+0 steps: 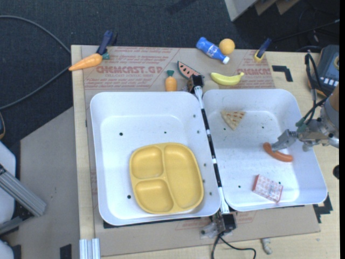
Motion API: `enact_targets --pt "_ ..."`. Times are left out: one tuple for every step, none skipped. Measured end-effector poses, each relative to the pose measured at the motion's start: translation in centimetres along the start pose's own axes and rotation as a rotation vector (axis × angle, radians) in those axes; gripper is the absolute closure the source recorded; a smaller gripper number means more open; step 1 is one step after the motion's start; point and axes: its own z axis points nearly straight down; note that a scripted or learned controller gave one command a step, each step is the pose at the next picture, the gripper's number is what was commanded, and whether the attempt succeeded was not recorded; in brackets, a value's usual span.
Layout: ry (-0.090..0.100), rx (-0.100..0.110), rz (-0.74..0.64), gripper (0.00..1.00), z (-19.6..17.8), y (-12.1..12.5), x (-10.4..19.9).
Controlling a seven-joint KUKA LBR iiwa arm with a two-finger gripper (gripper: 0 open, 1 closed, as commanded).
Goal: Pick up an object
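Jaws [282,142]: seen low in the right bin [302,112], at its right side; whether they are released or clenched cannot be told. Sausage [277,154]: red-orange, lying on the bin floor just below and beside the jaws, seemingly touching. Pink packet [268,188]: further below, near the front wall. Tan wedge [233,118]: up and to the left, well apart. Left bin [108,112]: far left, containing a yellow divided tray [165,177]. Banana [226,79], blue bottle [212,49], carrot [86,62]: on the worktop [135,69] beyond the bins.
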Motion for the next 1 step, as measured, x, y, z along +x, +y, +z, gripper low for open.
enact_targets --pt "0.001 0.002 0.000 0.00 9.18 2.50 -1.52"
